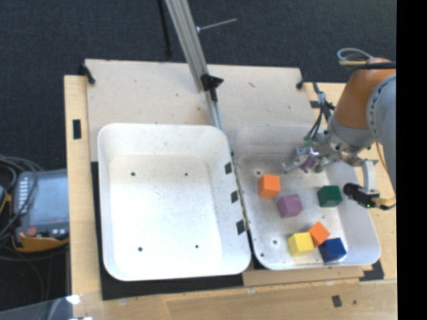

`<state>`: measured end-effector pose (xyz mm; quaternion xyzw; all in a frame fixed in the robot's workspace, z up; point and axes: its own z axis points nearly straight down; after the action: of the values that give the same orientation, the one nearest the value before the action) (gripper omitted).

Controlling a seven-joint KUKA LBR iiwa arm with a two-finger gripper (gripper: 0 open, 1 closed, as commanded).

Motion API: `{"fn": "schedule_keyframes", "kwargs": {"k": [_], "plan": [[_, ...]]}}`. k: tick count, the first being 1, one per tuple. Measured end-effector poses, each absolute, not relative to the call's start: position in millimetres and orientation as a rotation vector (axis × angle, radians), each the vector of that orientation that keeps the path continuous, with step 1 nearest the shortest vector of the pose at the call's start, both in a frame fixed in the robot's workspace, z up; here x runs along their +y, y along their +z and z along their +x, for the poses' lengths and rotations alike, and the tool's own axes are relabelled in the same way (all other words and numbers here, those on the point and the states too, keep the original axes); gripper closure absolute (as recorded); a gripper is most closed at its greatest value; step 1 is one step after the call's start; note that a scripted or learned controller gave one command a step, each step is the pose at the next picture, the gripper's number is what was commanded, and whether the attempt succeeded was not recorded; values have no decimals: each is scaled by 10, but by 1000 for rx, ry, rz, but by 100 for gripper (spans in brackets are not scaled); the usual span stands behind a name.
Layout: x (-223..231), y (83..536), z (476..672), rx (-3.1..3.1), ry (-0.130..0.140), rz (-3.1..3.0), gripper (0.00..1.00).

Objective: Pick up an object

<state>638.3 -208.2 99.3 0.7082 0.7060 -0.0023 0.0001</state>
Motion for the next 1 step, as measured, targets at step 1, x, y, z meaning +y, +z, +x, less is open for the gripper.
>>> {"fn": "schedule_keyframes", "kwargs": {"k": [1], "plan": [[-2091,1137,6396,2215,-3,2220,100]]}}
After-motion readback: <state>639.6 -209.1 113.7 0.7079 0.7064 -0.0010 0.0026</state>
